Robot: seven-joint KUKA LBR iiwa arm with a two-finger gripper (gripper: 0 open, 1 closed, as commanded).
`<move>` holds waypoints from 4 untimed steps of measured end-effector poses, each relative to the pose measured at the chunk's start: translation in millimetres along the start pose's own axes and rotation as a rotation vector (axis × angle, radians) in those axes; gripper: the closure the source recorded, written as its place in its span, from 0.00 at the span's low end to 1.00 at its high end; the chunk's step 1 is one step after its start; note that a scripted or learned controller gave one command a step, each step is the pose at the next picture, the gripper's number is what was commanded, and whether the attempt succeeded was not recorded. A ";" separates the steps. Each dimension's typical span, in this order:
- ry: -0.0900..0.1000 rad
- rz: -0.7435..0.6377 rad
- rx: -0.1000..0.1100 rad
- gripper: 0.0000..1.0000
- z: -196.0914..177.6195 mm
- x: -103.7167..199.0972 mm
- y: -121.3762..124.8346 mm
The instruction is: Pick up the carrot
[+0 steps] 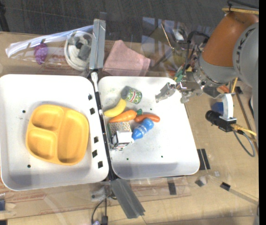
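Nothing of the pick is done yet: the carrot lies untouched in the right bin, near its left wall. It sits in a tight cluster, with a small box and blue bottle on the near side, a banana touching it behind, and a green can further back. The left bin holds a yellow divided tray. The gripper hangs over the right bin's far corner, well apart from the carrot; whether its fingers are open or closed I cannot tell. Behind the bins lie a pink cloth and a plastic bag on the brown bench
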State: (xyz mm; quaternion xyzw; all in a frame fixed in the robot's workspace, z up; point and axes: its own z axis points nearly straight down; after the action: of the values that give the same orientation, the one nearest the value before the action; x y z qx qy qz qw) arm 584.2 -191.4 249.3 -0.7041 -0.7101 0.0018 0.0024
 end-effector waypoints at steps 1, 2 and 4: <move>0.000 0.072 -0.006 0.00 146.1 17.0 20.3; 0.001 -0.240 -0.001 0.00 158.3 77.2 -13.5; 0.000 -0.280 -0.002 1.00 149.1 91.0 -66.8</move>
State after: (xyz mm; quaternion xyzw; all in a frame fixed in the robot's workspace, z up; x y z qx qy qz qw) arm 515.8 -100.8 100.7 -0.5983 -0.8013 0.0007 0.0021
